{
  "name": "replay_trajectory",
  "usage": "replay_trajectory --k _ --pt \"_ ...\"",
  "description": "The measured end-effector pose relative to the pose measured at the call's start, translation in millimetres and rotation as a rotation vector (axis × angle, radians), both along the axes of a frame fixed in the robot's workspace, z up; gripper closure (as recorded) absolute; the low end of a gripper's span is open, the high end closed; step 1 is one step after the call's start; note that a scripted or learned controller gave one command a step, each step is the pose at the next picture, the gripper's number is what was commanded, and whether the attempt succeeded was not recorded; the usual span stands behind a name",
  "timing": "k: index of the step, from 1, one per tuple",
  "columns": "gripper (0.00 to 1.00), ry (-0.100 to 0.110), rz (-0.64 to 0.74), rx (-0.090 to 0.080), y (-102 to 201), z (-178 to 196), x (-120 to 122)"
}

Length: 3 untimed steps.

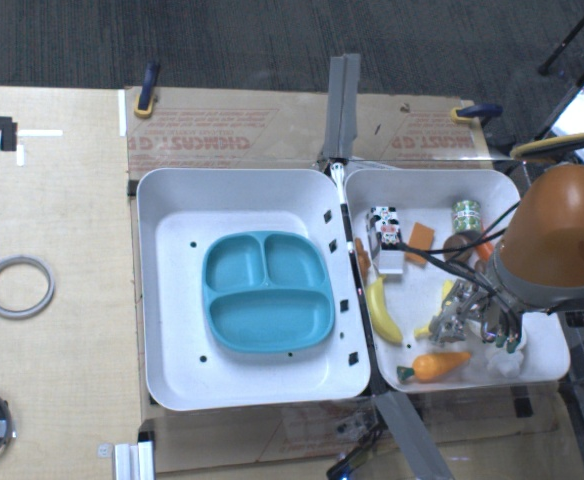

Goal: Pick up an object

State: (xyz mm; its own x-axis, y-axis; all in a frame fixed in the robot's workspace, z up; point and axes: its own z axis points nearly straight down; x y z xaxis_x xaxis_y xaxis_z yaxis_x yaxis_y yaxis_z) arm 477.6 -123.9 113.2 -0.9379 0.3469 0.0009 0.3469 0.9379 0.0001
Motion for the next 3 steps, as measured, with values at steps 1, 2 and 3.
replay_trajectory --k 1,2,3 --pt "1.00 -0.004 0.040 0.018 -36 -4 15" --pt "1.00 -0.006 -0.237 0.001 -69 -20 55" --pt "0.00 -0.008 -0.237 0.000 -70 -20 55"
